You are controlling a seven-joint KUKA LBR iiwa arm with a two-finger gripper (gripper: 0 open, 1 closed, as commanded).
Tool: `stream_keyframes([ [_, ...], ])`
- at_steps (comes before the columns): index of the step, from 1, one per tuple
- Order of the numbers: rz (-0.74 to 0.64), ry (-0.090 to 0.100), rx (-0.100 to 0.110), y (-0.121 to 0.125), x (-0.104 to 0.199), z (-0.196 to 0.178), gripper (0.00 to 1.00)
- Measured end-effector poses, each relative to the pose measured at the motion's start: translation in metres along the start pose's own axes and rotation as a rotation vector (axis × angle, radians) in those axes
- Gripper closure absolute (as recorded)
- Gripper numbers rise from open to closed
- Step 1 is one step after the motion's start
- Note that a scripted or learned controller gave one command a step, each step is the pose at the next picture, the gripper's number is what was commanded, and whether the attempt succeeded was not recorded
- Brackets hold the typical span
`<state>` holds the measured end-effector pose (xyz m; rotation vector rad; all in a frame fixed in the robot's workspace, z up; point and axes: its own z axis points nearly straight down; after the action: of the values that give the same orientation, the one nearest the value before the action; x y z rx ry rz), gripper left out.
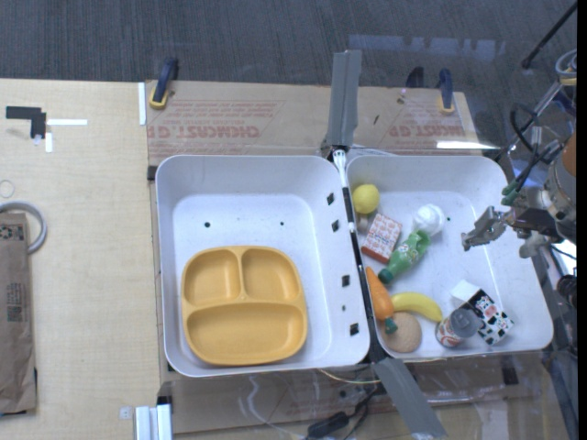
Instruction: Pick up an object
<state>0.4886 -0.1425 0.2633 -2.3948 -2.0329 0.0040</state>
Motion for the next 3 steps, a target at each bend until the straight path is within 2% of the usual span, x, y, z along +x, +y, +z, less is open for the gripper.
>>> stream_keyframes([
  [1,-0.038,0.0,0.002,0.038,0.043,0.07,0.0],
  [2,-0.035,-0.001,0.003,0.038,0.042,0.062,1.0],
  [3,0.384,-0.001,0.001,0.058,0.035,0.023,1.0],
])
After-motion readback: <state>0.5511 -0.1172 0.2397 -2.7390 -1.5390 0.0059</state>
